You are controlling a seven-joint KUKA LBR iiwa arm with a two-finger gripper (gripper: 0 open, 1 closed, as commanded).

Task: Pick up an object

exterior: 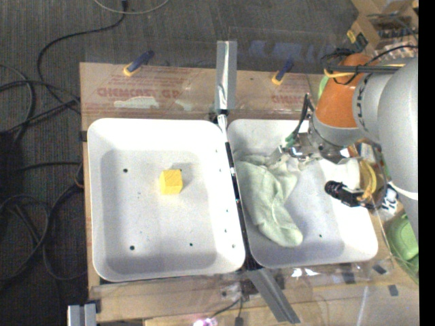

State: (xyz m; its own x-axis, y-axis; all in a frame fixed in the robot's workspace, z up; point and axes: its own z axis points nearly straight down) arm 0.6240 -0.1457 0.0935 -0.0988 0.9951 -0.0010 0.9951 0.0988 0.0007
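1. I am reaching in from the right, my grey arm (401, 121) and its orange band (338, 106) hanging over the far right part of the right bin (340, 246).
2. My gripper (293, 149) is sitting low at the upper edge of the pale green cloth (270, 199), just where the fabric is bunching up; I cannot tell how it is set or whether it is gripping any cloth.
3. The cloth is lying crumpled in the left half of the right bin, stretching from my gripper toward the near rim.
4. A yellow block (171, 181) is resting alone near the middle of the left bin (109, 141), well apart from my gripper.
5. Both bins are sitting side by side on the worktop (170, 90), touching along their shared edge.
6. Black cables (41, 66) are trailing on the floor to the left.
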